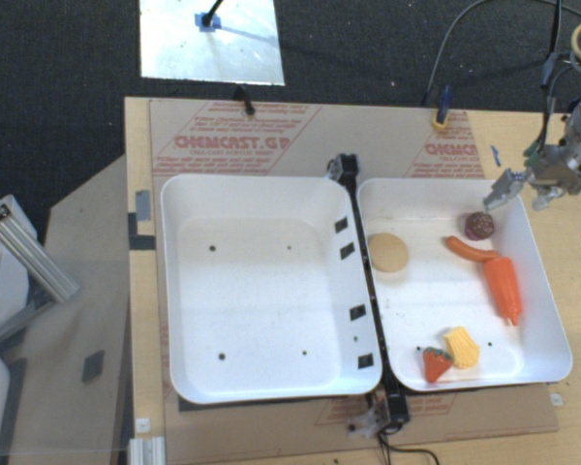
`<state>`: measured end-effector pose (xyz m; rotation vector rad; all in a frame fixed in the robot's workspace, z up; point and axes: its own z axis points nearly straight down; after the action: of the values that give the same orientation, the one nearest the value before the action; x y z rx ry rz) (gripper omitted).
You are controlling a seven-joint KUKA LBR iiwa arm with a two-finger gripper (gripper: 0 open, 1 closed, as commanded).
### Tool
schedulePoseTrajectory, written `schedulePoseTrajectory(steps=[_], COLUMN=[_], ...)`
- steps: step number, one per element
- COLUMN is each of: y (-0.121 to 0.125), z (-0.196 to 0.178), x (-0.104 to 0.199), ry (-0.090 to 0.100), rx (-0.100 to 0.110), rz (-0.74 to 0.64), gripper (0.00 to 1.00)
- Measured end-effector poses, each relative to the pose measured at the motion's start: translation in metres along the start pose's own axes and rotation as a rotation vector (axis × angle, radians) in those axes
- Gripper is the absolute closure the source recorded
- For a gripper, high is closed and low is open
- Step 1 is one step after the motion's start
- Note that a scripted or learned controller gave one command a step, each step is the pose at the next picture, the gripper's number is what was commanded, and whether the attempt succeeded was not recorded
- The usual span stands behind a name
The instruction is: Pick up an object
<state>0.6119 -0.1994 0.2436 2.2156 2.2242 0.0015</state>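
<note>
Camera view shows you the gripper (521, 190) with fingers spread apart and holding nothing, above the right bin (552, 352) at its far right corner. Just below it lies the dark red ball (480, 226), not yet grasped. So the pick is not started; descent and closing remain.

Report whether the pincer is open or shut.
Open. The pincer hangs above the right bin's far corner with its two fingers spread apart, nothing between them; the dark red ball lies just below.
</note>
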Motion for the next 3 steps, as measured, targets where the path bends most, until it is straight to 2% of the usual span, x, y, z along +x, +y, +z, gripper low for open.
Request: schedulePoseTrajectory(steps=[1,2,3], y=[-0.040,-0.093,-0.122], z=[-0.019,-0.065,-0.061], x=[0.058,0.106,0.143], ry=[0.003,0.002,0.003], rx=[0.001,-0.001,0.003], rz=[-0.005,-0.005,-0.004], gripper=[0.00,0.00,0.00])
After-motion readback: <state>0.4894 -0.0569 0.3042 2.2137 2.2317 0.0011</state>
